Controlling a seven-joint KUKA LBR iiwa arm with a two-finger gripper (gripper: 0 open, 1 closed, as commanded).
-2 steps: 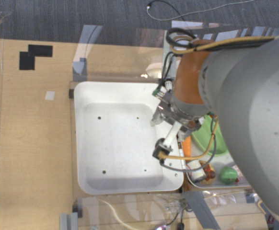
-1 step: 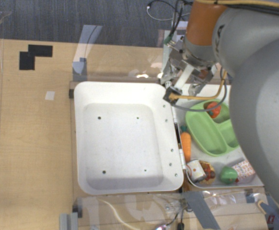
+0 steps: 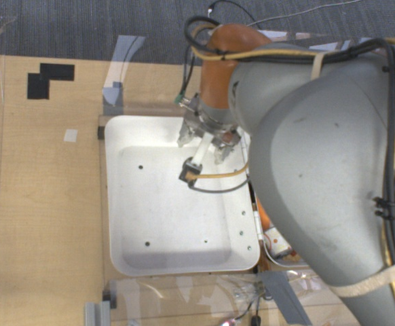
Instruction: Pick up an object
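Your grey KUKA arm (image 3: 320, 148) reaches in from the right, its bulk covering most of the right-hand shallow white bin (image 3: 271, 252). The orange band (image 3: 218, 73) sits above the wrist, with black cables (image 3: 199, 29) looped over it. The two-finger gripper (image 3: 204, 141) hangs low over the far right corner of the left-hand shallow white bin (image 3: 163, 243), just inside the rim. From this slant you cannot tell whether it is apart or together, and nothing can be seen held in it.

The objects you can make out lie in the sliver of the right-hand bin under the arm's elbow. They are a small orange piece (image 3: 264, 217) and, just beside it, a small white piece with a red marking (image 3: 277, 240) too small to read. Both are well apart from the gripper and largely screened by the arm.

On the pale wooden bench (image 3: 41, 202) to the left are stepped black shapes (image 3: 50, 80). A strip of grey tape (image 3: 119, 73) lies near the left bin's far corner, clear plastic film (image 3: 204, 294) lies along the near edge, and dark grey carpet (image 3: 82, 5) runs beyond.
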